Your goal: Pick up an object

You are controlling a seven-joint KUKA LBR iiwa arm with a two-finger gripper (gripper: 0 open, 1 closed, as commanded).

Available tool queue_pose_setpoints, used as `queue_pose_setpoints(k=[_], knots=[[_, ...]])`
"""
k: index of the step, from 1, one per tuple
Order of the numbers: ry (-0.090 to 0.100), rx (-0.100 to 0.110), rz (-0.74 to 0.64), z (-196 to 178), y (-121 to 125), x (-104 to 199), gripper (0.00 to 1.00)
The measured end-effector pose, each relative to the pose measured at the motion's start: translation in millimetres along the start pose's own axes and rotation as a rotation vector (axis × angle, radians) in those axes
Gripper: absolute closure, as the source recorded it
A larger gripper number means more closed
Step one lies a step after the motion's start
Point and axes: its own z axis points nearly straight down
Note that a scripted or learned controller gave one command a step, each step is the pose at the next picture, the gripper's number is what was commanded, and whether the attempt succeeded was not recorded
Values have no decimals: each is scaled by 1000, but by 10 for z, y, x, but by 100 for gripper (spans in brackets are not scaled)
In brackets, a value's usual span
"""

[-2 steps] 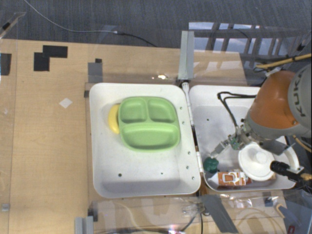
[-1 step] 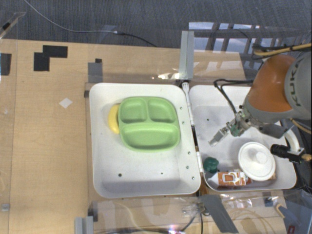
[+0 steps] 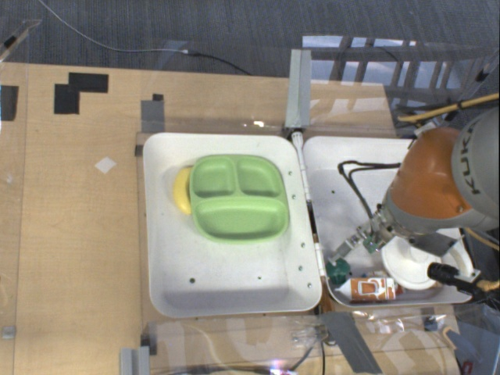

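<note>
Green rounded object sits beside slim metal hand.

tray: green
banana: yellow
bins: white
box: orange, white
arm band: orange
small object: dark green

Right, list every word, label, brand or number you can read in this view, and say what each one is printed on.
"KU": large dark letters on the grey arm casing at the right edge, cut off by the frame.
Small orange and white carton lying in the right-hand shallow white bin: carries a printed label, too small and blurred to read.
Green three-compartment plastic tray: no marking visible.
Black rectangular patches on the wooden bench: plain shapes, no text.
</note>
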Motion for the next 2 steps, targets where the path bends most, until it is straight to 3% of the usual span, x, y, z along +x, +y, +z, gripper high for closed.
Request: queue_pose_setpoints(k=[1,2], knots=[[-8,-7,2,-112,30,-32,100],[-3,-2,-83,-15,-491,-375,100]])
